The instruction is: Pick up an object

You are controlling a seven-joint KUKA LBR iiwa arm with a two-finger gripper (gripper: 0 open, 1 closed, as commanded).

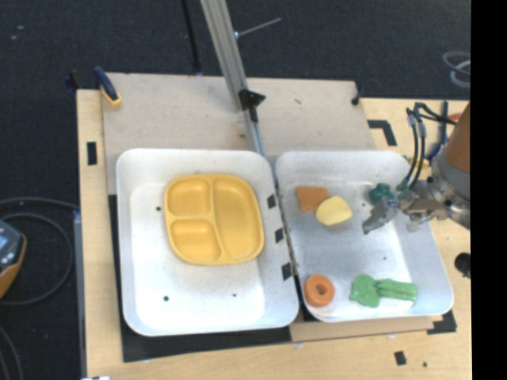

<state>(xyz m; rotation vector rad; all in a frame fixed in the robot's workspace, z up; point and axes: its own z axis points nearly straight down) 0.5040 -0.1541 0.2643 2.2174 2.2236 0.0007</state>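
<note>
The yellow lemon [333, 210] is the likeliest target of the pick; it lies in the right bin [412, 248], toward 11 o'clock from the bin's centre, touching an orange block [311, 197] on its 10 o'clock side. The gripper [379, 214] hangs over the same bin, at 3 o'clock from the lemon and near it; nothing is seen between its fingers, and whether they are spread or pressed together cannot be told from this slanted view. An orange ring [319, 290] sits at 7 o'clock in the bin, and a green toy [382, 290] at 5 o'clock. The left bin [142, 291] holds a yellow divided plate [214, 218]. Probable fault: the lemon looks rounded and smooth, so a descent off its centre may squeeze it sideways out of the fingers. A second risk is one finger landing on the adjoining block, which would prevent proper closure or push both items away.
</note>
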